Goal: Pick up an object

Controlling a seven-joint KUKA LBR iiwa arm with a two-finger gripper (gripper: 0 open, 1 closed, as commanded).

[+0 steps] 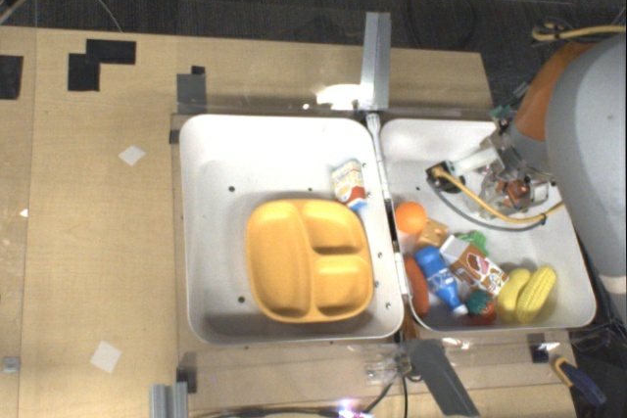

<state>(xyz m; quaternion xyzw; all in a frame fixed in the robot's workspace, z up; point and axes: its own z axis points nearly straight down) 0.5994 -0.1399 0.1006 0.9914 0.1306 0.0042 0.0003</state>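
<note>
The right bin (pixel 416 152) holds a heap of toy food along its near side: an orange (pixel 410 217), a blue bottle (pixel 438 276), a brown-and-white packet (pixel 475 267), a red piece (pixel 416 287) and yellow bananas (pixel 529 294). My gripper (pixel 509 189) hangs over the far right part of this bin, behind the heap and apart from it, with a yellow cable (pixel 470 199) looping off it. Wrist hardware hides its tip. I see no object in it.
In the left bin (pixel 220 171) a yellow divided tray (pixel 309 259) lies near the front, with a small carton (pixel 349 182) by the dividing wall. The grey arm (pixel 588 142) covers the right bin's far right corner. A metal post (pixel 376 64) stands behind the bins.
</note>
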